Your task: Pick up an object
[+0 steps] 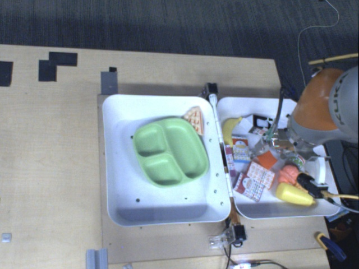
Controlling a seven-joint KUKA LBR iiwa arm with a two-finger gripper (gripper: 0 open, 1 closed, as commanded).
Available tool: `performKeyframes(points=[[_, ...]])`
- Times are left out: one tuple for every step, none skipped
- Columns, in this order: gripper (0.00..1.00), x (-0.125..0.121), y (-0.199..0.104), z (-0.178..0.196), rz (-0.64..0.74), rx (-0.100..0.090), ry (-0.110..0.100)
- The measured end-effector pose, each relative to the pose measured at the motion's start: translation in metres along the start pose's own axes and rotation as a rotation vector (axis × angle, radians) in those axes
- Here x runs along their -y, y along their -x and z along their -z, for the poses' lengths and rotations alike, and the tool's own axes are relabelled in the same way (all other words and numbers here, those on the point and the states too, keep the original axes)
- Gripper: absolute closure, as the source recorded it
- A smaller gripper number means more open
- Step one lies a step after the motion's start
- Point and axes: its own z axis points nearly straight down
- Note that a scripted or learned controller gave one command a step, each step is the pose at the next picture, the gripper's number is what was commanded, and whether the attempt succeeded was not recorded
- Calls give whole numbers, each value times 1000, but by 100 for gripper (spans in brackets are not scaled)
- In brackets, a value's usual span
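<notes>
Gripper (pixel 273 143) low in right bin (pixel 247 210) — amid clutter

I see smooth white plastic bins (pixel 112 167), slight gloss. Green divided tray (pixel 169 151) looks matt plastic. Bench (pixel 50 167) is pale wood-look, matt. Printed card pkgs (pixel 256 181) in right bin, paper-ish; yellow item (pixel 294 194) glossy plastic.

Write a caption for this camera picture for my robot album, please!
Grey robot arm reaches over the right bin of cluttered toys and cards, while a green divided plate sits in the left bin.
</notes>
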Motion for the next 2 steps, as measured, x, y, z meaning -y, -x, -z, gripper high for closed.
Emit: performKeyframes(points=[[100, -3, 0, 12, 1, 1, 8], [100, -10, -78, 100, 3, -2, 2]])
